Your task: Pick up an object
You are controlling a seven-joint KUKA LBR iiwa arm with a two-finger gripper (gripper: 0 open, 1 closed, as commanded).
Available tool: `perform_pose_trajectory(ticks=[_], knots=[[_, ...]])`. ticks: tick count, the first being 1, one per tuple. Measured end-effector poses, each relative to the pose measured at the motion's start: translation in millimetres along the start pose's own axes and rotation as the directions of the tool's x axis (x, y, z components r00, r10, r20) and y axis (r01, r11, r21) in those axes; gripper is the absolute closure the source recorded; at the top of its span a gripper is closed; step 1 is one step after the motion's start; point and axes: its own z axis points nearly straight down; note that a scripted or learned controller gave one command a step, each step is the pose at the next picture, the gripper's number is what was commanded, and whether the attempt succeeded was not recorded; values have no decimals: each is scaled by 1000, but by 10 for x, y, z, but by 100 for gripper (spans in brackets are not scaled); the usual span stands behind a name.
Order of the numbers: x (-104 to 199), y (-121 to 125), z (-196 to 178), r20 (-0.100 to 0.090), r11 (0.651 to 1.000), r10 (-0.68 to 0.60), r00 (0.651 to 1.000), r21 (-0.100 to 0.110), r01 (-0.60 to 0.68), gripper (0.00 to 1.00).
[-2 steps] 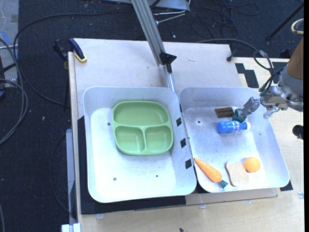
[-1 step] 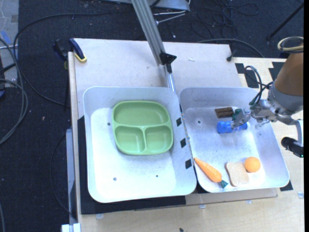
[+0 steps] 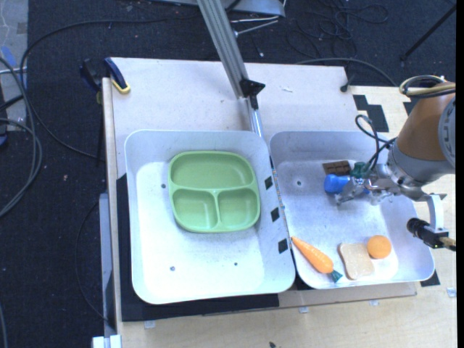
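Camera view. Left bin (image 3: 145,216): I log one green divided plate (image 3: 215,191), out of play. Right bin (image 3: 304,172): blue block (image 3: 334,184) and brown block (image 3: 336,168) near the far wall; carrot (image 3: 313,254), bread slice (image 3: 355,260), orange ball (image 3: 378,247) along the near edge. End effector (image 3: 353,188) low, just beside the blue block, likely its target; grip state I cannot tell.

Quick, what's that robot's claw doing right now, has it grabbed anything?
Gripper: low in the right bin beside the blue object; open, shut or holding cannot be told.
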Motion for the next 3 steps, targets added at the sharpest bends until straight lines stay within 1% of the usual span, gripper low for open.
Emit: perform_pose_trajectory(ticks=[1,2,3], knots=[[-5,19,-142,3,1000,-1,1000,-7,1,100],[39,97,-607,3,1000,-3,1000,-11,3,100],[120,86,-1206,4,1000,-4,1000,-12,4,100]])
